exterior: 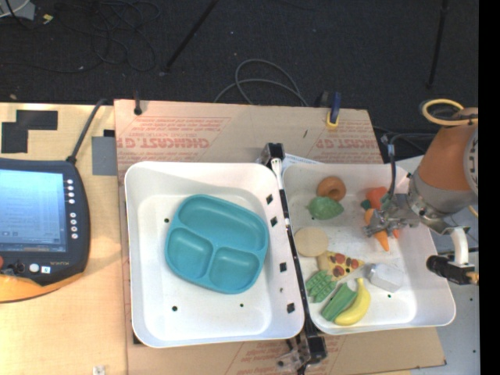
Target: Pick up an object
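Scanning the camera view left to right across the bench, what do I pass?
Pendant screen → left bin holding the teal divided plate → right bin, where the green toy comes first → gripper by the orange pieces.

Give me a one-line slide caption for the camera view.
Gripper low over an orange carrot in the right bin; teal divided plate in the left bin.

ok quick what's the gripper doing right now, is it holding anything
Gripper: low in the right bin, over the carrot. Open or shut cannot be told, and nothing is clearly held.
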Robot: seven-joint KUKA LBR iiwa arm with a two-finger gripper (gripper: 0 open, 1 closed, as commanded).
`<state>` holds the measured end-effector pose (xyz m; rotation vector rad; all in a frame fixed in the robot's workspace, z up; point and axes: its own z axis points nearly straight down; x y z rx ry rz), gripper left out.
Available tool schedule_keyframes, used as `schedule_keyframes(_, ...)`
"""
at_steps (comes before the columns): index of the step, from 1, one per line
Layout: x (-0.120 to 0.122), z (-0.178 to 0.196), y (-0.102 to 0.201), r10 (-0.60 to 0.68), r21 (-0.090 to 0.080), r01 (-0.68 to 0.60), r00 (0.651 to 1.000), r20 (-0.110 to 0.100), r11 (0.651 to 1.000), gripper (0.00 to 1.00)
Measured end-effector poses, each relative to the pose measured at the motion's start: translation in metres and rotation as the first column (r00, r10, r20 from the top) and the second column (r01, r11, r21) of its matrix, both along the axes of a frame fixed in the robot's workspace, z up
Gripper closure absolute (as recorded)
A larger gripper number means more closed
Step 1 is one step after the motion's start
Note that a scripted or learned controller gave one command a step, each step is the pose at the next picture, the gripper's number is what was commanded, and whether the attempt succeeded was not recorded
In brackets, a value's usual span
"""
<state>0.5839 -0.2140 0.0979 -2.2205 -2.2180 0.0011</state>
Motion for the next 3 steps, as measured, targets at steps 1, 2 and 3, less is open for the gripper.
schedule_keyframes(1,-0.089,-0.010,0.077,0.000,0.002,0.000,1.000,-0.002,1.000,1.00)
schedule_keyframes(2,-0.089,0.095,0.161,0.011,0.002,-0.011,1.000,0.009,1.000,1.00)
schedule_keyframes(3,-0.049,0.124,0.209,0.007,0.001,-0.007,1.000,0.004,1.000,1.00)
